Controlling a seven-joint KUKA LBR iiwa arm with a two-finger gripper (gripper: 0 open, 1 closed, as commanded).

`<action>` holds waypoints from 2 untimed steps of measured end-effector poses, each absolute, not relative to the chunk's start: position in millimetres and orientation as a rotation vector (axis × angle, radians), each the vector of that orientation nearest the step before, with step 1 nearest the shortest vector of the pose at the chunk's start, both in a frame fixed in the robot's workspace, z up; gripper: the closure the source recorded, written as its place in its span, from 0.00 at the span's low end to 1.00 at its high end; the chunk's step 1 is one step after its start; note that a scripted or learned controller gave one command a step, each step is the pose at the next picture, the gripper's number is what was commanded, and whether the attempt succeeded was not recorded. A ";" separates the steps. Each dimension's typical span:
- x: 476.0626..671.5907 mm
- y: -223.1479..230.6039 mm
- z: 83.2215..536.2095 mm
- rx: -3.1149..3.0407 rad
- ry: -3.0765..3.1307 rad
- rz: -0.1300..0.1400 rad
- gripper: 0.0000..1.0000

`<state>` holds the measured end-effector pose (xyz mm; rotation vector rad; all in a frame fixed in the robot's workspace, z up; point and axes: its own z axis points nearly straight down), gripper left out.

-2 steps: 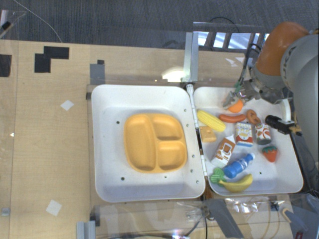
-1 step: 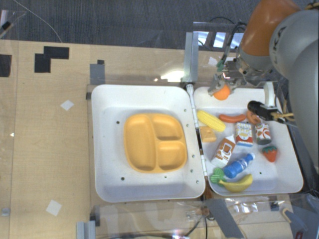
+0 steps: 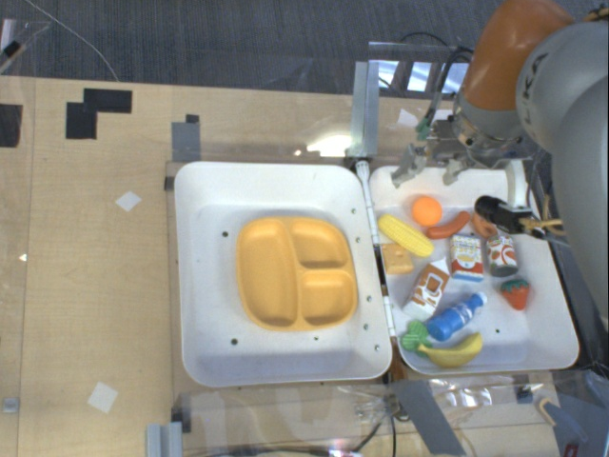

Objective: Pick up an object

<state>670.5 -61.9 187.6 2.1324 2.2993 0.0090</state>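
My gripper point(image 3: 427, 169) hangs over the back edge of the right bin point(image 3: 557, 327), its fingers spread open with nothing between them. Just in front of it lies an orange ball point(image 3: 427, 208). Close by are a yellow corn cob point(image 3: 404, 235) and a red sausage point(image 3: 449, 224). Further forward lie a small milk carton point(image 3: 465, 257), a can point(image 3: 501, 253), a strawberry point(image 3: 515, 293), a juice box point(image 3: 430, 287), a blue bottle point(image 3: 455, 317), a banana point(image 3: 450, 350) and a green broccoli piece point(image 3: 415, 335).
The left bin point(image 3: 205, 350) holds a yellow divided plate point(image 3: 296, 272). A tan cracker point(image 3: 398, 260) lies against the wall between the bins. A grey post point(image 3: 365, 103) stands behind the divider, left of the gripper.
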 end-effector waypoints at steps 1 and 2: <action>671.1 -105.9 88.1 2.016 2.399 0.008 0.00; 670.9 -123.8 87.9 1.997 2.417 0.006 0.00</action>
